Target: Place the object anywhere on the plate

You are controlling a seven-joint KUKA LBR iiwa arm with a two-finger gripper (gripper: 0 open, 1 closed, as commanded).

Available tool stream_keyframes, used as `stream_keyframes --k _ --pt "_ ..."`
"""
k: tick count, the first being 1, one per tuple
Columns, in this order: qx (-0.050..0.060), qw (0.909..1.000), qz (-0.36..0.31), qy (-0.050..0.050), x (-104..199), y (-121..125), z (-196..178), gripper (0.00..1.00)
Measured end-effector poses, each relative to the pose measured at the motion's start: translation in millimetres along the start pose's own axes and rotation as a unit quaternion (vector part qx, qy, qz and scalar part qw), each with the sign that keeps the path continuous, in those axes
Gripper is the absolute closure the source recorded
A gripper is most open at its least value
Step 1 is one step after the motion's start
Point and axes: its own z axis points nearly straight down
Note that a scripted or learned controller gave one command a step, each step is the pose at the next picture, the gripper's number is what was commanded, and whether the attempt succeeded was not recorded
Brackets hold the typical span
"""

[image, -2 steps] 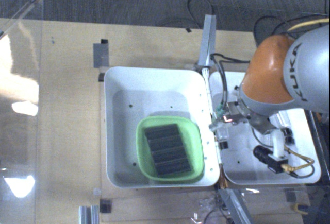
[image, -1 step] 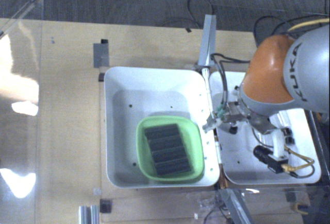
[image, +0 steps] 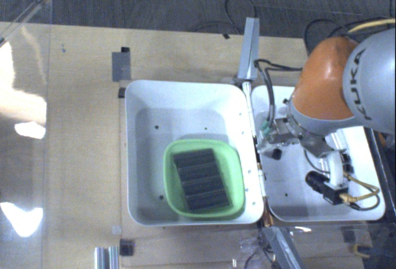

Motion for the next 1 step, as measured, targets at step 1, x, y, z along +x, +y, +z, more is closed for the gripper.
stream_keyframes --k 1 --pt "-0.003 1.0000 -0.001 0.000 0.1 2.5 -10.9 1.00"
